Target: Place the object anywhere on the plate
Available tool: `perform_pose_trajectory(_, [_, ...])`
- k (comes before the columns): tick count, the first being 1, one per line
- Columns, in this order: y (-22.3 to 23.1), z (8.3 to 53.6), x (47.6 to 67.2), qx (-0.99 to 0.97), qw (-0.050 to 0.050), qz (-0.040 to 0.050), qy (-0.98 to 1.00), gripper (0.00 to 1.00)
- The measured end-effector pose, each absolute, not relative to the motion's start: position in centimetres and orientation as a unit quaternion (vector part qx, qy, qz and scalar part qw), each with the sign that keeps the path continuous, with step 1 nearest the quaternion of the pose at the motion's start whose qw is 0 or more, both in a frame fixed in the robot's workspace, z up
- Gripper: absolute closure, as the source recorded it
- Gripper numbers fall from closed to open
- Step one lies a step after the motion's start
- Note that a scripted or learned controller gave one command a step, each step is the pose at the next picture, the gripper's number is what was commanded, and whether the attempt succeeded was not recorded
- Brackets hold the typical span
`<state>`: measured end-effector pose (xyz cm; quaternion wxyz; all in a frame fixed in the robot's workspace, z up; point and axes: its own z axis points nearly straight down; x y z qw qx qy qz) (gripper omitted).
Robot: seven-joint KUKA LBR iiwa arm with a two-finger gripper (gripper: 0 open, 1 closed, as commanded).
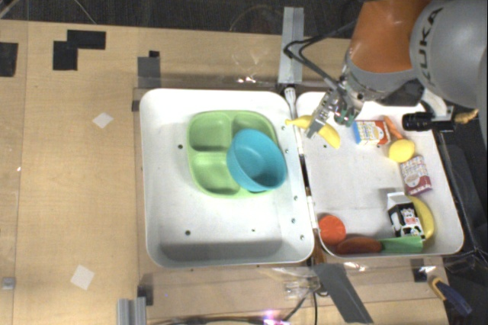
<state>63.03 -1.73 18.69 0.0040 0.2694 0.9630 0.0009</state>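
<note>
Yellow banana (323,131) sits at the far-left corner of the right bin (450,239), one tip poking left over the rim btwn the two bins. Gripper (333,116) is right on it; fingers look closed down around the banana's upper part, narrow gap, fruit visible btwn them, though whether it's lifted off the bin floor can't be told. Grey arm w/ orange band comes in from far right, cables looping over the wrist.

Green plate (210,156), divided into compartments, lies in the middle of the left bin (164,239). Blue bowl (255,159) rests on the plate's right side, tilted, overlapping its right edge. Plate and banana are apart, separated by the bin walls.

Rest of the right bin: small carton (369,132) w/ blue and white print just right of the gripper, orange item (393,130) touching it, lemon (402,150) just near of that. Red-and-white packet (415,175) near the right wall. Near-right corner: second banana (425,220) curved around a black-and-white box (406,218), green block (402,243) below them. Near-left corner: orange-red round fruit (332,226) w/ a dark red long item (358,245) beside it, touching.

Bins sit side by side on a light wooden bench (69,186) w/ black marks at far left.
</note>
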Motion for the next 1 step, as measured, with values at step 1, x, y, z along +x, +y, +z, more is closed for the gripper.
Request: perform_pose_trajectory(1, [-1.74, 18.69, 63.03, 0.269, 0.004, 0.0010, 0.963, 0.00])
